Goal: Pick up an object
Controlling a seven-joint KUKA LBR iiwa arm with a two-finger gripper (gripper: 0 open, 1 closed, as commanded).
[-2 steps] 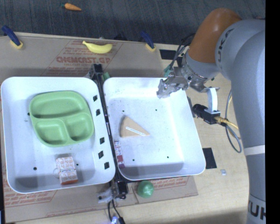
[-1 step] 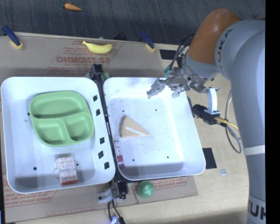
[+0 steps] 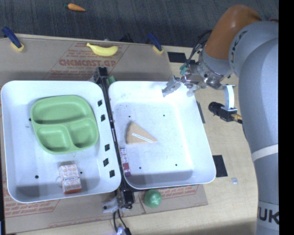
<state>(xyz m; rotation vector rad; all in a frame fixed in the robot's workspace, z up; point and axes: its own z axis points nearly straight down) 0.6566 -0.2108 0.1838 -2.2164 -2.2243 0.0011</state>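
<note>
A tan wedge-shaped object [image 3: 138, 134] lies in the middle of the right bin [image 3: 196, 146]. My gripper [image 3: 179, 85] hangs over the far right corner of that bin, well apart from the wedge, up and to its right. Its fingers [image 3: 169, 87] point left and nothing shows between them. In the left bin [image 3: 10, 131] sits a green divided tray [image 3: 64, 123], with a small orange-and-white packet [image 3: 69, 177] near the front edge.
A yellow banana [image 3: 102, 48] lies on the cardboard behind the bins. A green ball [image 3: 152, 198] rests on the bench in front of the right bin. An orange item [image 3: 76, 7] lies on the dark floor beyond. Blue clamps [image 3: 12, 38] hold the cardboard's back edge.
</note>
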